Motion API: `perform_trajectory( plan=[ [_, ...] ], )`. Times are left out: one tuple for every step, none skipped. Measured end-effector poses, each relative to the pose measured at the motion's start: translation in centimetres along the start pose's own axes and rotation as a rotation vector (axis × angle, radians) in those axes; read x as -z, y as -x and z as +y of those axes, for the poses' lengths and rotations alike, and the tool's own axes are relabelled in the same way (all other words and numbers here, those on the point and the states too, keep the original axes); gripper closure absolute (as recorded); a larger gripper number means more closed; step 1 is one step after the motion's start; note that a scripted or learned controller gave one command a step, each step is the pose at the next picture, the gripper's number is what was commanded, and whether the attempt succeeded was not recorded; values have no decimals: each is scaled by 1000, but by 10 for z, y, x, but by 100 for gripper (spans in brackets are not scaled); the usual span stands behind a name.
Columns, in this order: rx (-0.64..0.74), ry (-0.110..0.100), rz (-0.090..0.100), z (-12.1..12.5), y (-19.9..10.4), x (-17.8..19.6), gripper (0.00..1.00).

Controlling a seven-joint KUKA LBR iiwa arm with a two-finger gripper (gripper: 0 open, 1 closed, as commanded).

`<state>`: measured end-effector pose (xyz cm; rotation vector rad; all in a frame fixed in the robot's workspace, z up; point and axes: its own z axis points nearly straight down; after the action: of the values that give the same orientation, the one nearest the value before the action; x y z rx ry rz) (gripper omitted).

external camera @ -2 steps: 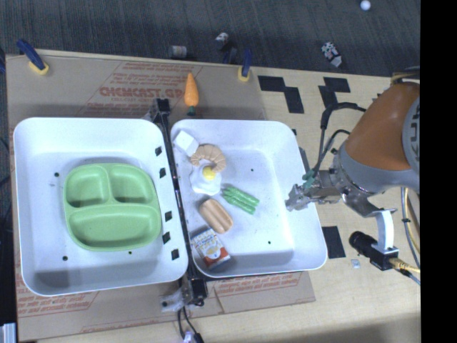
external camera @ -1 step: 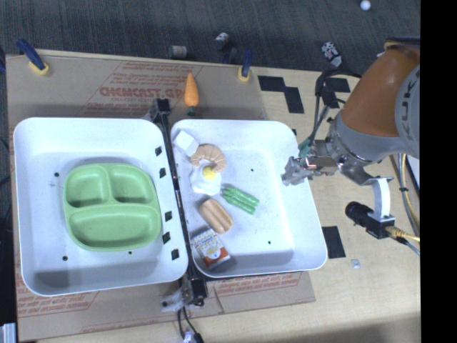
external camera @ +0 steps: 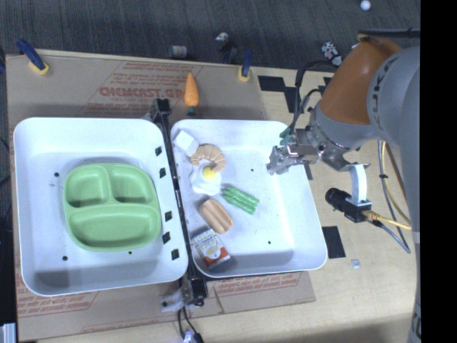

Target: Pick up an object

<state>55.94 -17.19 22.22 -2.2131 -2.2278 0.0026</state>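
My gripper (external camera: 280, 159) hangs over the right edge of the right bin (external camera: 285, 224), with nothing visible between its fingers. Inside that bin, to the gripper's left, lie a croissant (external camera: 209, 156), a fried egg (external camera: 207, 180), green beans (external camera: 240, 199), a hot dog bun (external camera: 215, 215) and a small red and white carton (external camera: 209, 249). A white piece (external camera: 186, 143) sits near the bin's top left corner. All these toys rest on the bin floor, apart from the gripper.
The left bin (external camera: 36, 191) holds a green divided plate (external camera: 111, 206). A toy carrot (external camera: 191, 90) lies on the cardboard behind the bins. A black divider bar (external camera: 171, 184) runs between the bins. Cables and a black fitting (external camera: 350, 204) hang right of the bin.
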Motion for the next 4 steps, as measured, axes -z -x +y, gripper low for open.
perform_trajectory(
  plan=[
    [-2,2,-1,-83,12,19,100],
    [-1,2,0,32,39,28,100],
    [0,-5,3,63,2,-115,100],
    [-3,2,0,-35,-15,7,100]
  ],
)
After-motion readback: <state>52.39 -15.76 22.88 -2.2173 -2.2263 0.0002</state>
